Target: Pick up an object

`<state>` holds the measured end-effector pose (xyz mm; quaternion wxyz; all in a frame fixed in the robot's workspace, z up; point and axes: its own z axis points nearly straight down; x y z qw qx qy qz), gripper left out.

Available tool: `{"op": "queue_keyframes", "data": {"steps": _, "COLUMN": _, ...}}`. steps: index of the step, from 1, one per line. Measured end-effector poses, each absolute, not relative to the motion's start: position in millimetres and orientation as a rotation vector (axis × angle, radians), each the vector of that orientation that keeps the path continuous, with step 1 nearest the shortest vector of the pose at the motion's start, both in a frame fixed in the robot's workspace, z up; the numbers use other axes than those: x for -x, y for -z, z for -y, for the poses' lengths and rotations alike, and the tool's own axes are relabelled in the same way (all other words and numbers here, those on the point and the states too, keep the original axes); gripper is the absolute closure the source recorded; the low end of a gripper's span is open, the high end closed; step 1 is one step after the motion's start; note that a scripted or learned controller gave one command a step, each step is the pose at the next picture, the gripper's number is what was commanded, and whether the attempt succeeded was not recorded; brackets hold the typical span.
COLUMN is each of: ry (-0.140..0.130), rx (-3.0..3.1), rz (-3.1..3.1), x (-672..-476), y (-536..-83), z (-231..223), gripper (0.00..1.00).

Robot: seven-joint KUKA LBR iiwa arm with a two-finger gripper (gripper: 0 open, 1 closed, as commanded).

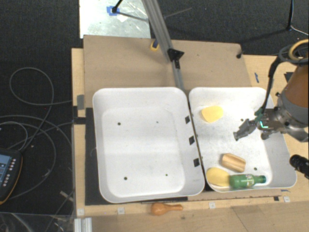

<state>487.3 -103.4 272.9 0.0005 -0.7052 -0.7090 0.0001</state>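
Right bin (pixel 227 96), hand (pixel 244 129) above tan roll (pixel 233 162), apart

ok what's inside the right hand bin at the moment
The right bin holds a pale yellow piece, a tan roll, a yellow piece and a green bottle. The hand hangs over it, covering some floor.

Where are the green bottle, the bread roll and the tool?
Green bottle (pixel 246 180), camera view, middle of its body.
Bread roll (pixel 233 162), camera view, middle of its top.
Tool (pixel 240 133), camera view, between its fingertips.
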Motion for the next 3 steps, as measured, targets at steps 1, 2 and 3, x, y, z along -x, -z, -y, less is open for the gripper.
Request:
{"op": "queue_keyframes", "data": {"steps": 1, "ry": 0.003, "rx": 2.221, "rz": 2.224, "x": -487.8, "y": -274.2, "z": 103.6, "gripper": 0.0}}
{"op": "queue_keyframes", "data": {"steps": 2, "ry": -0.004, "rx": 2.218, "rz": 2.219, "x": -492.8, "y": -213.0, "z": 102.0, "gripper": 0.0}}
{"op": "queue_keyframes", "data": {"steps": 3, "ry": -0.003, "rx": 2.217, "rz": 2.219, "x": -499.3, "y": -160.2, "z": 93.7, "gripper": 0.0}}
